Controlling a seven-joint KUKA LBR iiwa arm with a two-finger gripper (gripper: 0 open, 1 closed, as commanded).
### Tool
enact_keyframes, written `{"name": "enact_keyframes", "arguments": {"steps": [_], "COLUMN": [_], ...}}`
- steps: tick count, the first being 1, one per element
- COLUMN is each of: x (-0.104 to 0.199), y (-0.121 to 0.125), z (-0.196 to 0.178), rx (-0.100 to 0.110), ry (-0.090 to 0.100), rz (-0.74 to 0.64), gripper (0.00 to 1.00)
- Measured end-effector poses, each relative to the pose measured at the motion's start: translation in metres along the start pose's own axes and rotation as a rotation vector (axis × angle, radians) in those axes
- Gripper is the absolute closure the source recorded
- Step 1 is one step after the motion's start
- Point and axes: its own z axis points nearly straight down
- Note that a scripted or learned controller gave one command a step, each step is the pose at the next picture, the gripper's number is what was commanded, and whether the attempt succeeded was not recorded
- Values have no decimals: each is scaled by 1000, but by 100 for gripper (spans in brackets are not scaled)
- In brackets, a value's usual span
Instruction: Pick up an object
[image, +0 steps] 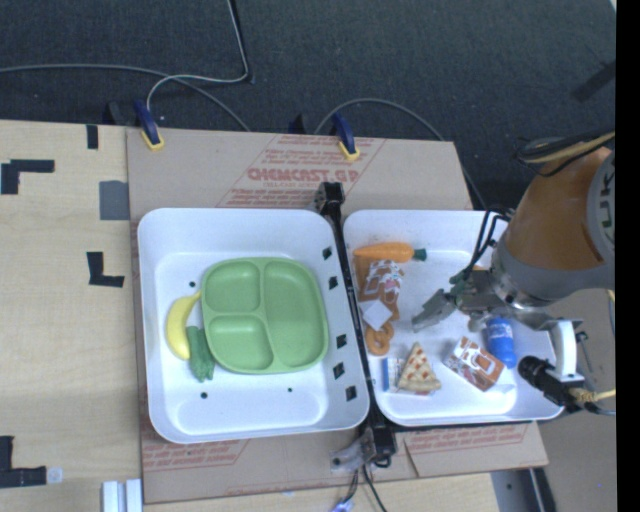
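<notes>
— So, what's in the bins?
— Left white bin (160, 400): green divided plastic plate (265, 314), yellow banana (180, 326). Right white bin (440, 405): orange toy carrot (384, 252) lying crosswise, tip left; gripper (432, 312) spread above, holding nothing.

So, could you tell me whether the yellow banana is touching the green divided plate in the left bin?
Cannot tell. In the camera view the yellow banana curves along the green divided plate's left edge, with no plain gap or contact.
</notes>
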Motion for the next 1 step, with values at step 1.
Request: {"name": "enact_keyframes", "arguments": {"steps": [1], "x": [7], "y": [-15], "z": [96], "rx": [0], "ry": [1], "rz": [0], "gripper": [0]}}
